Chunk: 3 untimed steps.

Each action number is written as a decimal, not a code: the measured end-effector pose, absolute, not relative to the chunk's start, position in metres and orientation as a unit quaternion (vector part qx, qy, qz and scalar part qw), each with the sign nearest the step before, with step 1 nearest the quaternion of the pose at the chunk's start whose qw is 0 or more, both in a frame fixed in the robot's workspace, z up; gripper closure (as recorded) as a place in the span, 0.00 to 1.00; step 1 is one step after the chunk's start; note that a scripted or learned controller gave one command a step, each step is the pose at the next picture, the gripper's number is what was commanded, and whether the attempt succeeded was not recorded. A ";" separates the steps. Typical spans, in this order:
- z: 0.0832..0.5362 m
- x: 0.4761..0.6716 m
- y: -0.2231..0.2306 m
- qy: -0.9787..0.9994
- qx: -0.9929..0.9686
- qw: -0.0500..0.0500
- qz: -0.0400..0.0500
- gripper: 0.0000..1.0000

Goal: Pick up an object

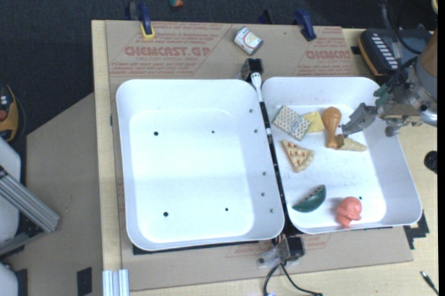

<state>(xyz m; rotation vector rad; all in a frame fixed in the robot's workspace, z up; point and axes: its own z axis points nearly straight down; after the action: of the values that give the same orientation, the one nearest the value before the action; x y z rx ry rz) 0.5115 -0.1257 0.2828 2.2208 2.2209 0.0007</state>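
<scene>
- Where the right bin point(396, 169) holds its scatter of toy food, a brown drumstick-shaped piece point(333, 126) stands out near the middle, its rounded end toward the far rim and its narrow end touching a pale wedge point(354, 144).
- Just left of the drumstick lies a yellow piece point(315, 121), partly tucked under a patterned square cracker point(291, 122).
- Nearer the camera, a pizza-slice shape point(297, 155) rests by the bin's left wall; a green watermelon slice point(310, 199) and a pink-red figure point(349, 210) sit close to the front rim.
- Reaching in from the right, the tool point(356, 121) hangs just beside the drumstick's right side; whether its fingers are spread or closed cannot be told, and nothing is seen gripped in it.
- On the left, the other bin point(139, 100) shows its white floor with small dark dots.
- Behind both bins, on the counter point(104, 51), a small white box point(247, 40) lies tilted, with blue clamps point(145, 17) along the far edge.
</scene>
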 end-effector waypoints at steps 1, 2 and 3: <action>0.081 0.532 -0.105 0.706 0.708 0.000 0.002 0.00; 0.089 0.575 -0.092 0.708 0.706 0.004 0.002 0.00; 0.086 0.635 -0.104 0.709 0.705 -0.004 -0.009 0.00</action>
<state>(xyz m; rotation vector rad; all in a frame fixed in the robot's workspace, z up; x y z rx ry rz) 0.6350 -0.1036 0.0859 2.2222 2.2327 -0.0280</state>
